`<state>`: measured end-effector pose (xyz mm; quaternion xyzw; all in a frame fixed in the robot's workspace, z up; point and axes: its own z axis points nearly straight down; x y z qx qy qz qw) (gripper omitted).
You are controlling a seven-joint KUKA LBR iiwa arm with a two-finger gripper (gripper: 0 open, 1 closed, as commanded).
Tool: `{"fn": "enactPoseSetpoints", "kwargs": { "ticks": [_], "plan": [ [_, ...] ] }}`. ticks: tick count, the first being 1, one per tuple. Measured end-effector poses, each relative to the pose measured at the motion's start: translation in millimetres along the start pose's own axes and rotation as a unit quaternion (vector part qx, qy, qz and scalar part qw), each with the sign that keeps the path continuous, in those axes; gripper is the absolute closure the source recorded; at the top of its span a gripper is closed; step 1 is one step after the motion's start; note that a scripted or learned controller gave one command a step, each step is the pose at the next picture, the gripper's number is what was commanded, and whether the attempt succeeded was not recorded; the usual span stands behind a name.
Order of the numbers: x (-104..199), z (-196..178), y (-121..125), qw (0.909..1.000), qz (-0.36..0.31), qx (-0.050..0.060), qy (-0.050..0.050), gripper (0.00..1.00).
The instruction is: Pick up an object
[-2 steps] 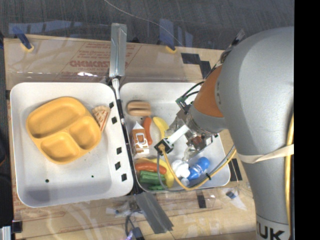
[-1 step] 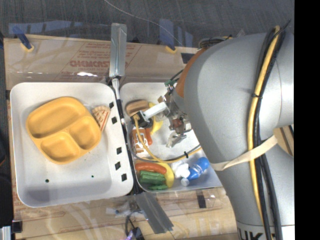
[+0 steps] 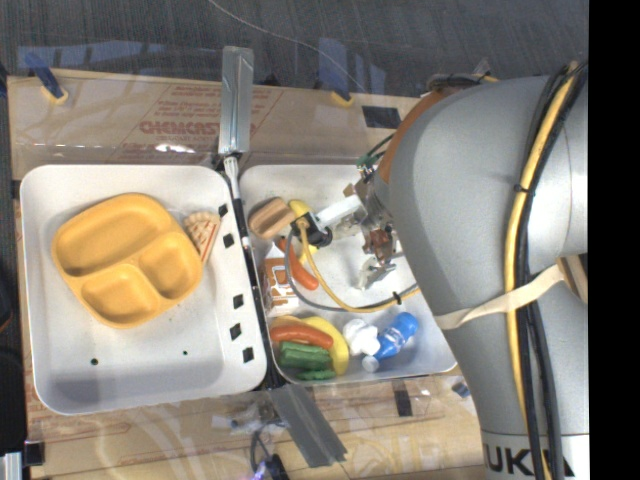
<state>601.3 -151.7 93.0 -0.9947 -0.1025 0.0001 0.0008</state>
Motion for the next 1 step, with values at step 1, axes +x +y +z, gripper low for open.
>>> {"fn": "enactPoseSetpoints", "kwargs": {
  "ticks": [1],
  "plan": [
    [-58.4, 2.6, -40.2, 1.0, -0.004, 0.002, -0.003, 0.0]
  ]
}}
